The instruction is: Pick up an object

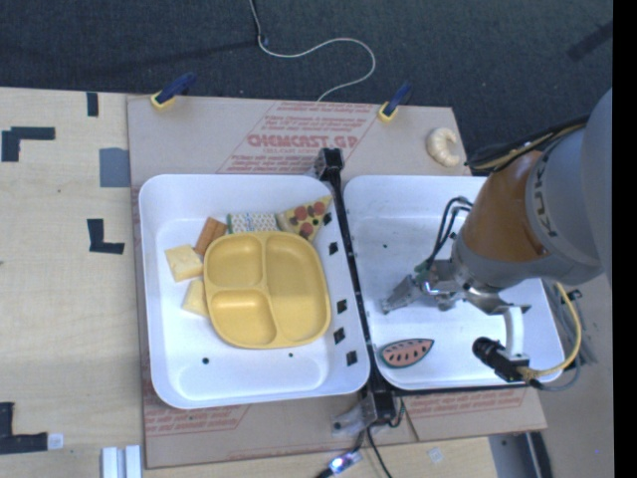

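Watermelon-slice toy [406, 352], flat, red with a green rind, is lying on the floor of the right-hand shallow white bin [398, 202], near its front edge. I am reaching into that bin from the right, and my grey two-finger gripper [390, 304] is hanging above the bin floor just behind the slice, up and a little to its left, apart from it. Whether my gripper is open or closed I cannot tell from this angle; nothing is showing between its tips. My grey arm with its orange band [503, 217] is covering much of the bin's right half.

In the left-hand shallow white bin [159, 267] a yellow plastic plate with three compartments [267, 289] is sitting in the middle. Pale yellow and orange food-shaped blocks [186, 262] are lying against its left edge, and a pizza-slice toy [307, 217] is resting just behind it. A small beige lump [445, 146] is sitting on the cardboard sheet [199, 137] behind the right bin.
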### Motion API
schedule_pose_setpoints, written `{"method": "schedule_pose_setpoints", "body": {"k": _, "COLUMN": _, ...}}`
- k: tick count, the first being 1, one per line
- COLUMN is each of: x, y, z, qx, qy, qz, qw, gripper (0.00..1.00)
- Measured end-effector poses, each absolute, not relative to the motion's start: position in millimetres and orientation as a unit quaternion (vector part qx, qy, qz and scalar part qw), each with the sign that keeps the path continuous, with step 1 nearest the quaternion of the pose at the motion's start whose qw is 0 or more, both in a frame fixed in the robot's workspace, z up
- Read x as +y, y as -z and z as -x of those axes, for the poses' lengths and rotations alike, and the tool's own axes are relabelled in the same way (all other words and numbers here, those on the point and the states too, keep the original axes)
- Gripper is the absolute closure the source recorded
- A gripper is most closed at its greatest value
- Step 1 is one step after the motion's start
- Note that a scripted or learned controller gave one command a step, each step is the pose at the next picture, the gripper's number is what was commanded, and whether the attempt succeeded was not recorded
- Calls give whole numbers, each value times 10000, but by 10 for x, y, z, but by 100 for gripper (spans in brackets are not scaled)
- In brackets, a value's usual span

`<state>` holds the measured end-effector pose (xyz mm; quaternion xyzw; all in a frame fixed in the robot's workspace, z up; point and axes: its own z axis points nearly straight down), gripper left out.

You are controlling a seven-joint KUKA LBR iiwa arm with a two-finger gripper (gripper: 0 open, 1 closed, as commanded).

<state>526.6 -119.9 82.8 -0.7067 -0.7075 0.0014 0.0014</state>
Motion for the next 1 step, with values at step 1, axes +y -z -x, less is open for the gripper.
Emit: {"method": "schedule_pose_setpoints", "body": {"k": 1, "x": -1196, "y": -852, "z": -5269, "qx": -7073, "qy": 0, "qz": 7069, "qw": 2, "gripper": 0}}
